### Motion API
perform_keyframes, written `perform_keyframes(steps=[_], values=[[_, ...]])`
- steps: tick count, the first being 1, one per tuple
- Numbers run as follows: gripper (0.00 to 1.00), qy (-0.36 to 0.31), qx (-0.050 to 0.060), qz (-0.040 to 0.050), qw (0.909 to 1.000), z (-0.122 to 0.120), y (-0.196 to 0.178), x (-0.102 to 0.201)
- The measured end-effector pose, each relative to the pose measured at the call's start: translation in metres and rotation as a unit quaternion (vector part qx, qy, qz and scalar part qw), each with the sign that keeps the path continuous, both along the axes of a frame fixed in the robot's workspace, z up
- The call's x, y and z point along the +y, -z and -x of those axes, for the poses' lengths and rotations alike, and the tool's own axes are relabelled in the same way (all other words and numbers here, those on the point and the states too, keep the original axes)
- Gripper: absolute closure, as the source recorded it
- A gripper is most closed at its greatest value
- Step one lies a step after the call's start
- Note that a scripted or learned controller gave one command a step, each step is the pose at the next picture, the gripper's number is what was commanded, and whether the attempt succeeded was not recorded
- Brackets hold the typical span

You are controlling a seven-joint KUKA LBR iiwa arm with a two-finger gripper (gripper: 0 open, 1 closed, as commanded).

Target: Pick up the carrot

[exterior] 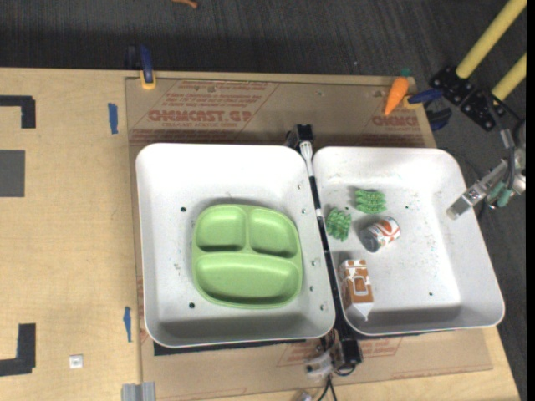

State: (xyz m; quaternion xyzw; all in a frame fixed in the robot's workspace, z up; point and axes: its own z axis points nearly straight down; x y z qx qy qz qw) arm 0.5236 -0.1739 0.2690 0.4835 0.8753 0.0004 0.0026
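A divided plate (247,255) lies in the left bin (159,224); the carrot (395,96) lies behind the right bin (468,257).

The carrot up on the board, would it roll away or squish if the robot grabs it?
The carrot looks like hard toy plastic, so probably stiff, not squishy. Its tapered round shape may roll or slip out of a pinch. It seems small, so likely light.

We take this for a robotics lab: a plywood bench (75,224) marked with black tape squares carries a brown sheet stencilled "CHEMCAST GP" (201,111), held by blue clamps (144,61). On it we see two shallow white bins (167,174) side by side, holding toy food and a green divided plate (248,253). Dark carpet (292,15) lies beyond.
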Motion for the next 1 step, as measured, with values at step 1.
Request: perform_keyframes(steps=[1], values=[[1.00, 0.000, -0.002, 0.0008, 1.0000, -0.0011, -0.0104, 0.0000]])
